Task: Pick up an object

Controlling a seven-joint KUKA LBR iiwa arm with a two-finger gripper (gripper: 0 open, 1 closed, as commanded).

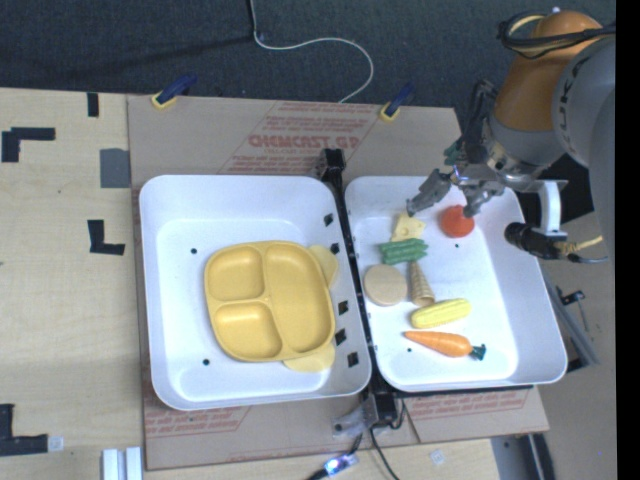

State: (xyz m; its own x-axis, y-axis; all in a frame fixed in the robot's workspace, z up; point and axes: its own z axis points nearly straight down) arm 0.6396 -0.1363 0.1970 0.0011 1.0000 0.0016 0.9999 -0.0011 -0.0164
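Observation:
My gripper (447, 199) hangs over the back of the right bin (520, 298), its two fingers spread open with nothing between them. A red tomato (458, 221) lies just below its right finger. Under the left finger sits a pale yellow cheese wedge (407, 227), and in front of that a green pepper (403, 251). Further forward lie a round beige cookie (384, 285), an ice-cream cone (421, 285), a yellow corn cob (440, 313) and an orange carrot (440, 343).
The left bin (170, 268) holds a yellow divided plate (268, 301) with another yellow piece under it. A black divider (345, 258) runs between the bins. The grey arm with its orange band (545, 78) comes in from the upper right.

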